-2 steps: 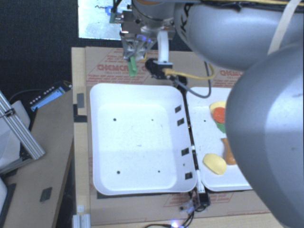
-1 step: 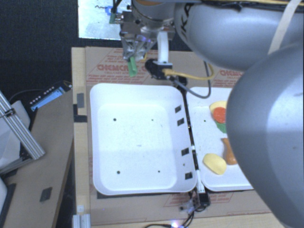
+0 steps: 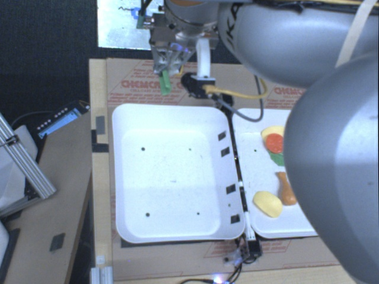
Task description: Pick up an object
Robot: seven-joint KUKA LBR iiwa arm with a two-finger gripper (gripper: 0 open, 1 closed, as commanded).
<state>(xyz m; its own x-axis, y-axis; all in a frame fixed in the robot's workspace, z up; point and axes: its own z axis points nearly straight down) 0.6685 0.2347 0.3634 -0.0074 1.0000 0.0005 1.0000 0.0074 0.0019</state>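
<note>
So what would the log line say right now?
hand: above left bin's far edge | holding: green piece | right bin: toy food

Grey arm sweeps from the frame's right edge to top centre; its gripper (image 3: 166, 70) points downward, fingers clamped on a green object (image 3: 165, 83).

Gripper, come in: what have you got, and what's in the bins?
Gripper above left bin's far edge, shut on small green piece. Right bin: yellow lemon-like piece, orange piece, red-and-yellow piece. Nothing obstructing.
</note>
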